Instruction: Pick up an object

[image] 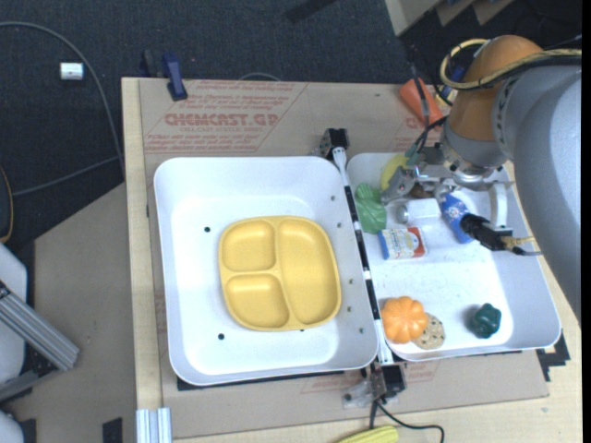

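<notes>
Bins: two, white and shallow, side by side on the bench. The left bin [185, 247] holds one item, a yellow plate [277, 272] with three compartments, lying flat near the middle.

The right bin [522, 289] holds seven loose items:
- One green piece [371, 209] against the left wall.
- One yellow piece [393, 168] at the far end.
- One red-and-white packet [404, 243] just beside the green piece.
- One blue item [453, 210], partly under the wrist.
- One orange pumpkin [404, 317] at the near left corner.
- One speckled cookie [430, 333] touching the pumpkin.
- One dark green lump [484, 319] near the front wall, well apart from the rest.

The gripper [416, 190] sits low over the far end of the right bin, between the yellow piece and the packet. The view doesn't settle whether it is parted or closed, and nothing can be seen held in it. All the objects lie in the bins. The arm [545, 137] comes in from the right.

Surface: a brown board [231, 118] with red printed lettering lies under both bins. One blue clamp [173, 77] is on its far left edge. One orange thing [416, 100] sits at its far right, partly hidden. The floor around it is dark carpet [231, 17].
</notes>
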Controlling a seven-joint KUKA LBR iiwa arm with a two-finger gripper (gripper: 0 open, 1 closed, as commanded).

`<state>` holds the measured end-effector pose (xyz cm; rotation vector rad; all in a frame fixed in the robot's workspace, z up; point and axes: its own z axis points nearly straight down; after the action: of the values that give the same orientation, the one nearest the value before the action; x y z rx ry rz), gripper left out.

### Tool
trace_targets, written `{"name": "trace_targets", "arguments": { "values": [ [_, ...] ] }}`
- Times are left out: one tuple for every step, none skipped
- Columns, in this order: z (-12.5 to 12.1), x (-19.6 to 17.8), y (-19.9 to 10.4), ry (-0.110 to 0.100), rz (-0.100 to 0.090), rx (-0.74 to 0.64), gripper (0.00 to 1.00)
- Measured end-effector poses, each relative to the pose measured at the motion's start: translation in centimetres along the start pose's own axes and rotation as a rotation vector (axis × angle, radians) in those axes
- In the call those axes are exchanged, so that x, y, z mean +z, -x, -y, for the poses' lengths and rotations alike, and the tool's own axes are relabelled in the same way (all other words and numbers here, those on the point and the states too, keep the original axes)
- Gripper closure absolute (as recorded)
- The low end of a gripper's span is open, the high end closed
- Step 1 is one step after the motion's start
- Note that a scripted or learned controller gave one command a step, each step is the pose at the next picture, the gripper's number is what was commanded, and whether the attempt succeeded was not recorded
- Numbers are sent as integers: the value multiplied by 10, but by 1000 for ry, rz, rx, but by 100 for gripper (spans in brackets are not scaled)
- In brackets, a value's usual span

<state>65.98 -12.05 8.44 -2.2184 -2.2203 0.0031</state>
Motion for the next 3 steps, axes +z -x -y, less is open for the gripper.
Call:
{"name": "trace_targets", "arguments": {
  "values": [
    [-4,2,17,-11,-1,-1,0],
    [-2,1,67,-14,-15,-1,0],
    [-3,3,80,-23,-28,-5,0]
  ]
}}
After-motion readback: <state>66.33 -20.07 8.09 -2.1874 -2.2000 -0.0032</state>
